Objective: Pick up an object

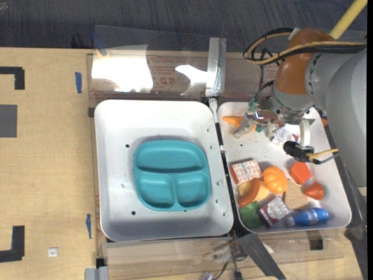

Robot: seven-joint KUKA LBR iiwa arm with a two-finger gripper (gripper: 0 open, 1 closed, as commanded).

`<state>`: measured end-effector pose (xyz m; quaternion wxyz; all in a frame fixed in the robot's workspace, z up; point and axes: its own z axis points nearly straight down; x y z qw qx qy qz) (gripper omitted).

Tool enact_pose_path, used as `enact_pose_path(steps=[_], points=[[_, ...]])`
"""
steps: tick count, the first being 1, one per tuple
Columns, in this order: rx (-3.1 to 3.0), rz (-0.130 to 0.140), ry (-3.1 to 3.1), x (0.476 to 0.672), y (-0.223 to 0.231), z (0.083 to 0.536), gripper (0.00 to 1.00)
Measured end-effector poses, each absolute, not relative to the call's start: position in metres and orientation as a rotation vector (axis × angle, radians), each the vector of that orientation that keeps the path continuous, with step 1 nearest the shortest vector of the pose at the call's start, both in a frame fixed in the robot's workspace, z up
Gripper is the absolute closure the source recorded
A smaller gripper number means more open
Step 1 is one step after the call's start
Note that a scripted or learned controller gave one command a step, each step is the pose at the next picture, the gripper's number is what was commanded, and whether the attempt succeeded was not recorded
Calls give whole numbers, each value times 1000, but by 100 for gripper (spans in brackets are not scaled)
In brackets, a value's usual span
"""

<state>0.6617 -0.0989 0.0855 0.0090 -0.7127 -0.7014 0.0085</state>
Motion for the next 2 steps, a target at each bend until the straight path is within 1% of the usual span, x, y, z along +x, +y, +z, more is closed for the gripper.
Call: enact_pose_path(steps=[1,2], points=[[-2285,27,-2122,661,-99,85,0],[-2351,35,-2049,660,-96,85,0]])
